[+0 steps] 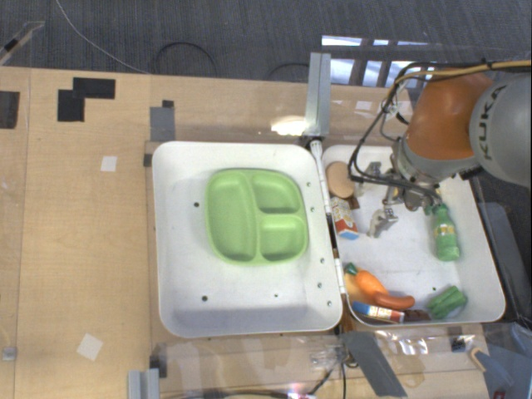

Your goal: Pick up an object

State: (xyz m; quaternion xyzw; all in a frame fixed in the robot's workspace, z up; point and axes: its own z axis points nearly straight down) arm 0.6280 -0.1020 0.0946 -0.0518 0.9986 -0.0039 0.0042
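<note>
Green bottle lies in the right bin, just right of my gripper, not touching it. My fingers hang spread apart over bare bin floor, nothing between them. Small carton sits just left of gripper by the bin wall. Orange carrot lies near the front edge. Green divided plate sits in left bin.

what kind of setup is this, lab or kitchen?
Likely a robot grasping lab, not a kitchen: a wooden bench bearing two white bins, toy-like items such as a green bottle, and the arm's pincer above the right bin, cables trailing.
</note>
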